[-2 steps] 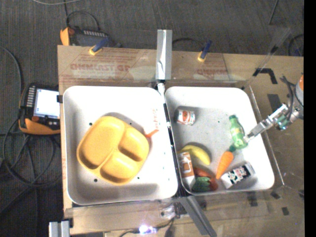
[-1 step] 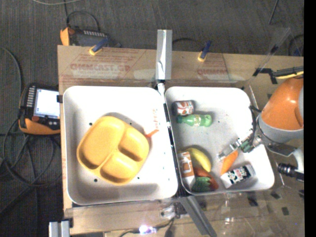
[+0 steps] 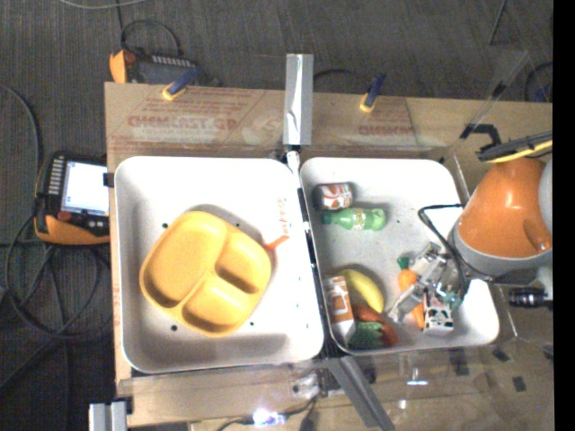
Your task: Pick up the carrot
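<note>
In the right bin (image 3: 449, 180), near its lower right: gripper (image 3: 429, 287), metal, low over a small orange carrot (image 3: 408, 278) with green top. Jaw state cannot tell. Smooth yellow banana (image 3: 364, 288) nearby; glossy yellow sectioned plate (image 3: 207, 272) in left bin (image 3: 135, 214).

Dark grey carpet (image 3: 225, 25) all around, cables (image 3: 27, 268) snaking over it. The counter (image 3: 225, 119) wears brown cardboard along its far edge, clamps (image 3: 180, 83) biting it; an orange-cased handheld screen (image 3: 76, 200) sits off its left edge.

Glossy yellow plastic plate (image 3: 208, 272) – smooth white plastic bins (image 3: 135, 241)
</note>
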Robot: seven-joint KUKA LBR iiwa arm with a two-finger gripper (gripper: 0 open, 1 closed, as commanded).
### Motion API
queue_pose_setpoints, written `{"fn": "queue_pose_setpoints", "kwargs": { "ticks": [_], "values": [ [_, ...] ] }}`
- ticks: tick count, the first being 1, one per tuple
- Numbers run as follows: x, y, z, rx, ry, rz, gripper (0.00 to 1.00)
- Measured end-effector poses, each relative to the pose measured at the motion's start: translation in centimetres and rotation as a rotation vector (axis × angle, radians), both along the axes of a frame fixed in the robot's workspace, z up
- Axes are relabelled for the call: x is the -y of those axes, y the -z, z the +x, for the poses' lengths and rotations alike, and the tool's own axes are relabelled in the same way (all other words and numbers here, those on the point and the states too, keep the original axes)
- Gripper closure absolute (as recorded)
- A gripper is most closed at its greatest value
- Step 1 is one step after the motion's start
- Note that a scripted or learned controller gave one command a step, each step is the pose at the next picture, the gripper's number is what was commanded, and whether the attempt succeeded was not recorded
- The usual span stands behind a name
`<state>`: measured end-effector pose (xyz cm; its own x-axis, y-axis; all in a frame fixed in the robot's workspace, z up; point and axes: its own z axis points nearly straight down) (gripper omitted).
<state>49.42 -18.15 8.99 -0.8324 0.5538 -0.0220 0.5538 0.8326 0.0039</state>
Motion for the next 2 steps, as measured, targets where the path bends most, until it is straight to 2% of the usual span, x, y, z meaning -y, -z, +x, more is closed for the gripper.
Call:
{"fn": "queue_pose_setpoints", "kwargs": {
  "ticks": [1, 2],
  "values": [
    [-0.1, -0.7, 0.2, 0.004, 0.001, 0.003, 1.00],
    [-1.8, -8.5, -0.9, -0.023, -0.052, 0.012, 1.00]
  ]
}}
